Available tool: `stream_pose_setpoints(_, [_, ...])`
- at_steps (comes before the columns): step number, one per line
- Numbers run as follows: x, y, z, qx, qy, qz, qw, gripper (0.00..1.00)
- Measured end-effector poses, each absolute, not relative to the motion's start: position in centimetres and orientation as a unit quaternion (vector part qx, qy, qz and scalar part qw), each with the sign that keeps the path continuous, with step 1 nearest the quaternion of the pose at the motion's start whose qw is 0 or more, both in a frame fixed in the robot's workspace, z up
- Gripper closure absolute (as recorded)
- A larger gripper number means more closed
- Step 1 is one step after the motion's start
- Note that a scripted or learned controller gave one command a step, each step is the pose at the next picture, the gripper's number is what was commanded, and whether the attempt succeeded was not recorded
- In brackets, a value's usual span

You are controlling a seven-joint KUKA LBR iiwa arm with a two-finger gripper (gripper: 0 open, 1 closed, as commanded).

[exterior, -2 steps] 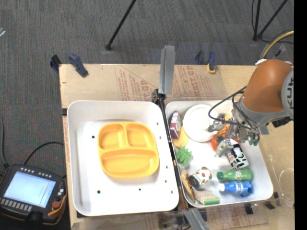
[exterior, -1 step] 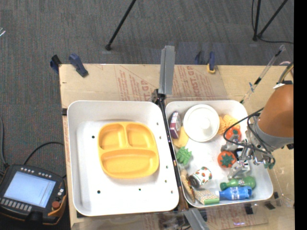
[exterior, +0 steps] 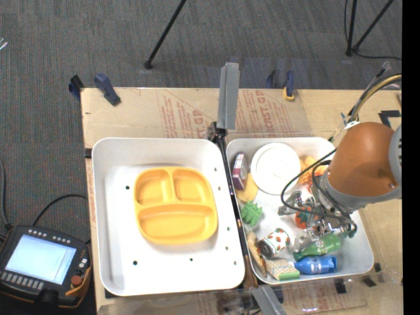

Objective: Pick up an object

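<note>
Camera view: gripper point(exterior: 319, 227), fingers' state unclear, seemingly just above the green bottle point(exterior: 323, 245).

Setting: robotics laboratory or test cell. Evidence, located from the cardboard-covered bench point(exterior: 197, 113): grey carpet point(exterior: 79, 31) surrounds it on the far and left sides; black tripod legs point(exterior: 169, 23) stand on the carpet beyond its far edge; blue clamps point(exterior: 105, 87) grip its far edge, holding the cardboard down; a robot teach pendant point(exterior: 42, 262) with lit screen lies on the floor at its near left corner, cable attached; two white bins point(exterior: 105, 169) sit side by side on top; a grey-and-orange industrial arm point(exterior: 364, 163) with exposed cabling reaches over its right side.
</note>
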State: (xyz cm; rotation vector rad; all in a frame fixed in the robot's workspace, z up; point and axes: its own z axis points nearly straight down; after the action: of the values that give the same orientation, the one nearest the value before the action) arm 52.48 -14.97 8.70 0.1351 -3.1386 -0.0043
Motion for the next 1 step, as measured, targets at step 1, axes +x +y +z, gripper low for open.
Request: stream_pose_setpoints(1, [52.61, -14.80, 9.66, 0.045, -0.999, -0.0015, 0.000, 1.00])
